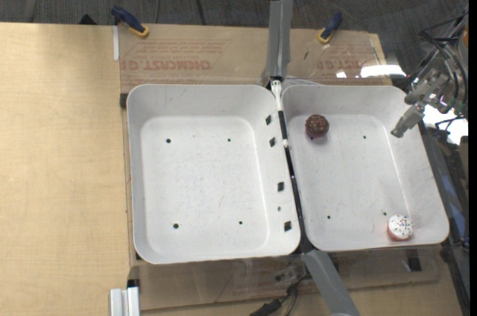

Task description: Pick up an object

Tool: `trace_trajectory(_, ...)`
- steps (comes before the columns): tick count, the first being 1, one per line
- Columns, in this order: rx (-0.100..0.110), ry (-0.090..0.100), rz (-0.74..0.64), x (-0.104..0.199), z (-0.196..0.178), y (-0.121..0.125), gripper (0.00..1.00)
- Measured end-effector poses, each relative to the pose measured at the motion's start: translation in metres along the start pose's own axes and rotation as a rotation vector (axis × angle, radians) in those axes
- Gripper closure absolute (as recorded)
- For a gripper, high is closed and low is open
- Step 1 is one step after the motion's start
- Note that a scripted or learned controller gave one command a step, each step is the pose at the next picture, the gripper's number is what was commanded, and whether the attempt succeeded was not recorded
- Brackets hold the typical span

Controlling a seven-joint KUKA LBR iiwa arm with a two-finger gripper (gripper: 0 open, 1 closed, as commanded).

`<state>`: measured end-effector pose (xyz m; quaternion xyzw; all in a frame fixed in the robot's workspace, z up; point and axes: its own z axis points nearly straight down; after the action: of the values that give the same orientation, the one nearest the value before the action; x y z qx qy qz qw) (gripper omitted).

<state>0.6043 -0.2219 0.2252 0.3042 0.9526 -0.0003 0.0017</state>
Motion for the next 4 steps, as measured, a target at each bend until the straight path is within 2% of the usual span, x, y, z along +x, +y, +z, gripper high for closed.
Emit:
trace_trajectory(1, 0.000, 0.001, 0.069, 0.035, 0.133, -0.025, 0.00)
trace_trajectory(2, -0.002, 0.000, 0.121, 0.017, 0.132, 0.072, 0.00)
trace_trajectory(3, 0.001, 0.004, 0.139, 0.113, 0.133, 0.050, 0.00)
trace_trajectory(4, -0.001, -0.002, 0.091, 0.019, 0.072, 0.043, 0.00)
